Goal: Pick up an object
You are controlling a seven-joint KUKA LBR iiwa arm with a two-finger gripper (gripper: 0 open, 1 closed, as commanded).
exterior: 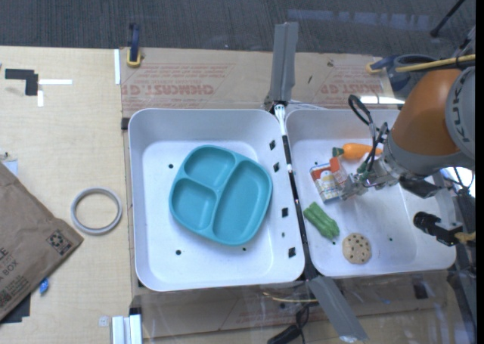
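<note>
My gripper (346,186) is low in the right bin (393,259), reaching in from the right. Its tip is right against a small red and white packet (325,175) in the middle of that bin; whether it grips the packet I cannot tell. An orange carrot (352,151) lies just behind the gripper. In front of the packet lies a green pepper-like piece (321,221). A round brown cookie (356,248) rests near the bin's front wall.
The left bin (144,206) holds a teal divided plate (221,193). A divider wall with black clips (287,184) separates the bins. Outside on the bench lie a tape ring (96,209) and a cardboard piece (26,244).
</note>
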